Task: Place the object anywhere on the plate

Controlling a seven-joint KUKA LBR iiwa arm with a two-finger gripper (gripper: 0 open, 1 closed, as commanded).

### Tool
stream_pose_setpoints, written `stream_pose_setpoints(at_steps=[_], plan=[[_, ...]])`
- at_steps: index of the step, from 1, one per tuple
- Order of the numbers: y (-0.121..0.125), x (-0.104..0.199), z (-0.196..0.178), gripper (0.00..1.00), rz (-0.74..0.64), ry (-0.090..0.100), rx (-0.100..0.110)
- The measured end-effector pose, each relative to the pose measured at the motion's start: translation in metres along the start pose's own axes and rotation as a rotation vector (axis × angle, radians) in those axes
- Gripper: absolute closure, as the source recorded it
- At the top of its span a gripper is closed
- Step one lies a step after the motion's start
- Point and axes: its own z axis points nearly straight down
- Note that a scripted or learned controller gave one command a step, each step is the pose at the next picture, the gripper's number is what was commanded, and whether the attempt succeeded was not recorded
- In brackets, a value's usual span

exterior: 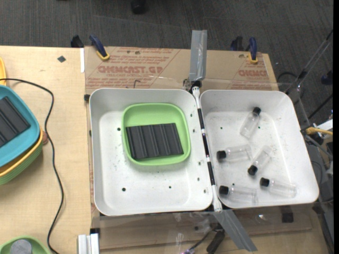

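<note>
- The green plate [154, 110] sits in the left bin [114, 187], toward that bin's far side, with a dark ribbed pad [154, 141] lying flat on it.
- The right bin [294, 134] touches the left bin along their shared edge.
- Five clear vials with black caps lie on their sides in the right bin, all well apart from the plate:
- one vial [250, 121] near the far wall,
- a second [233, 154] and a third [259, 162] near the middle,
- a fourth [278, 187] and a fifth [237, 192] near the front wall.
- Brown cardboard [159, 65] lies under the far edge of both bins, held by two clamps [99, 46].
- On the wooden tabletop [42, 200] to the left, a black cable [53, 142] runs past a teal bowl [18, 136].
</note>
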Motion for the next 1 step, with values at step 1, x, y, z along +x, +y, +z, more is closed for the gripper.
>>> stream_pose_setpoints(at_steps=[1], plan=[[-0.0002, 0.0002, 0.0020, 0.00, 0.000, 0.001, 0.000]])
